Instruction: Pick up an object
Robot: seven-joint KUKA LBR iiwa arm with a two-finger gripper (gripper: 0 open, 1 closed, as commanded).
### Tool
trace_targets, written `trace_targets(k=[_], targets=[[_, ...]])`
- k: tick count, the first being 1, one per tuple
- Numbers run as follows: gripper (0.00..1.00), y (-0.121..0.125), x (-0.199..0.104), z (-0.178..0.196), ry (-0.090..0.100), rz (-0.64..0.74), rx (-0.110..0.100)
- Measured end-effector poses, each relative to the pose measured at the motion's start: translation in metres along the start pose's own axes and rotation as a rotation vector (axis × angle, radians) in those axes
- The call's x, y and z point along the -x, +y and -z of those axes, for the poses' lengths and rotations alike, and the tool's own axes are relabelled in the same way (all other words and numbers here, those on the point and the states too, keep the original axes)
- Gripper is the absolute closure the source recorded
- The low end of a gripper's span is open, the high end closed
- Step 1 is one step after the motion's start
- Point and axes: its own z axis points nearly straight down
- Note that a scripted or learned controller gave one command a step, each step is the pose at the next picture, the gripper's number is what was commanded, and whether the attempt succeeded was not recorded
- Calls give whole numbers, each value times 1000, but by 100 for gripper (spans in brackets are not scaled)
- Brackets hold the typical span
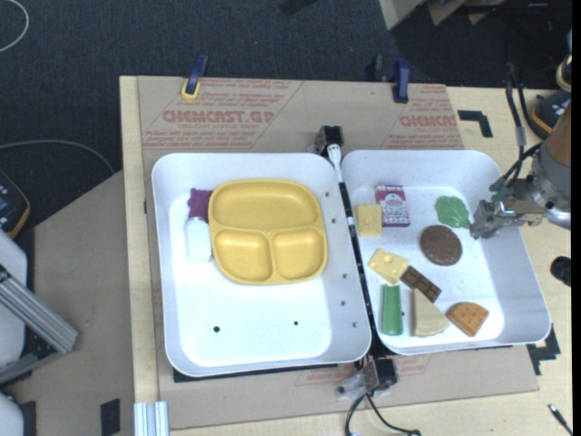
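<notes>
Right now the gripper (484, 218) is hanging over the right bin (517, 289), near its right wall, and whether it is open or closed I cannot tell; nothing is showing in its grasp. Taking the brown round disc (440, 244) as landmark, the gripper is sitting just beside it to the upper right, with the green piece (451, 211) just above the disc. The disc, being round, is offering no long axis. The arm (554, 175) is reaching in from the right, wrist angled downward.

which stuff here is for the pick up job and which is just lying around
For the job: tool, brown disc, green piece, cheese wedge, waffle piece, small carton.

Lying about: yellow divided plate, blue clamp, yellow clamp.
</notes>
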Motion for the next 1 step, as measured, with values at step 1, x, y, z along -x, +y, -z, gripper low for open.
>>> trace_targets(k=[1], targets=[[100, 17, -51, -9, 1, 1, -1]])
